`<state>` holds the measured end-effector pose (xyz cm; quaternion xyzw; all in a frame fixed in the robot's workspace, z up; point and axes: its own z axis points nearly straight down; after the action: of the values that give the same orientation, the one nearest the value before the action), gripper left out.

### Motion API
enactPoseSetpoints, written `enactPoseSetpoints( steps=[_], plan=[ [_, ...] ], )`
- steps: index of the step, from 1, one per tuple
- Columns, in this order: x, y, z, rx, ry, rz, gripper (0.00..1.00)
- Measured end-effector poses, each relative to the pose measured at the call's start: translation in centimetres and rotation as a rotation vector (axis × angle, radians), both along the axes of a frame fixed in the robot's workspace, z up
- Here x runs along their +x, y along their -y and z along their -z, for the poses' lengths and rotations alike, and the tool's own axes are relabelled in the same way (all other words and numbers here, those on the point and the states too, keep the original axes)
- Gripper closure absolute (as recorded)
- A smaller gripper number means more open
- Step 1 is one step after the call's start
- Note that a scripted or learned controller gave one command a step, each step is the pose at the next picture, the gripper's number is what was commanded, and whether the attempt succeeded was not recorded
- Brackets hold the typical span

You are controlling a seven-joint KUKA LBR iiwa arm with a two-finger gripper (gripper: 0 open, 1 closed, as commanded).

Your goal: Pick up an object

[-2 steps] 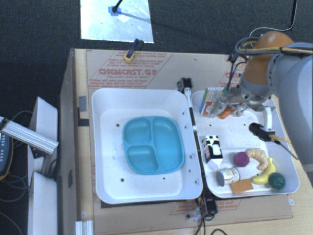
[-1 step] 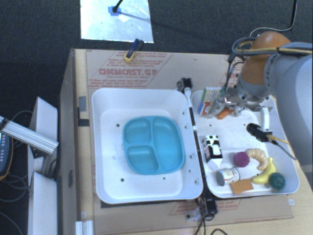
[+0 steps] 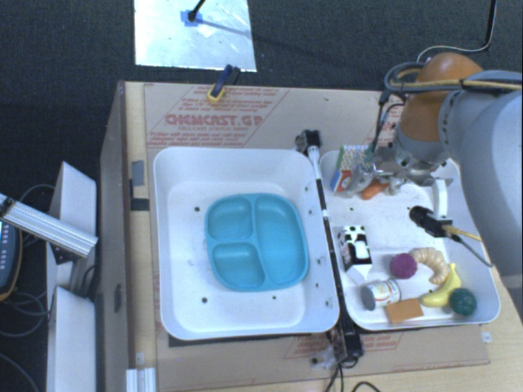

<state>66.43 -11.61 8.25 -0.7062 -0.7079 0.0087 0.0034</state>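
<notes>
Objects crowd your right bin (image 3: 482,305): an orange block (image 3: 403,311), banana (image 3: 442,289), green ball (image 3: 463,301) and can (image 3: 381,291) nearest, then a magenta ball (image 3: 403,265) and black-and-white box (image 3: 355,246). Farther back, your gripper (image 3: 377,178) hangs over an orange piece (image 3: 373,191); its grip state can't be told.

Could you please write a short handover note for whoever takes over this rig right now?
Hand: low over the far corner of the right white bin, beside a small orange piece and a striped printed box. No object can be seen between its fingers.

Right bin, near end: black-and-white patterned block, magenta ball, small silver can, yellow banana, dark green ball, flat orange block, beige ridged piece.

Left white bin: blue divided plastic tray.

Done: nothing lifted yet.
Left: grasp one object and raise it.
</notes>
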Motion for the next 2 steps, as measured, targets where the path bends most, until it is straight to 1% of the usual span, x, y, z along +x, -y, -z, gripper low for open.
enactPoseSetpoints(
  steps=[1,2],
  plan=[
    [-0.1,-0.6,0.0,-0.001,-0.002,0.000,0.00],
    [-0.1,-1.9,0.1,-0.001,-0.005,0.000,0.00]
  ],
)
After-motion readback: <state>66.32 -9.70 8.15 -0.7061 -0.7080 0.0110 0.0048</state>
